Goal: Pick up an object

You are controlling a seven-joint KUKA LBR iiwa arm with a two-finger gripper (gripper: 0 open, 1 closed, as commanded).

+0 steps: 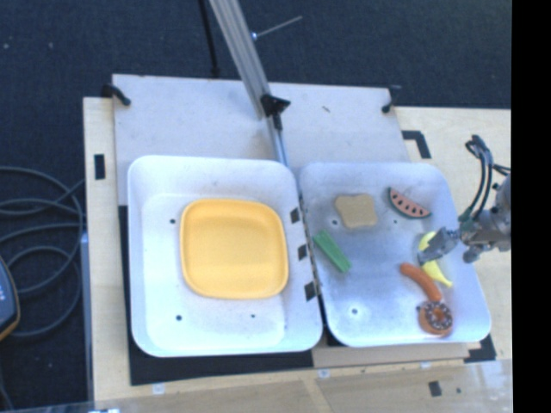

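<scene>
The right bin [370, 317] holds several toy foods. A tan bread slice [355, 211] lies at the back and a watermelon slice [409, 203] at the back right. A green block [331, 252] lies on the left. An orange sausage [420, 280] and a brown donut [435, 317] lie at the front right. A yellow banana [436, 270] lies by the right wall, partly hidden under one finger. My gripper [456, 246] reaches in over the right rim, low above the banana's upper end. Its fingers stand apart, with nothing seen held between them.
The left bin [155, 317] holds a square yellow plate [233, 248]. A metal rod [245, 54] slants down from the top to the divider between the bins. Black cables [34, 231] lie off the bench at the left.
</scene>
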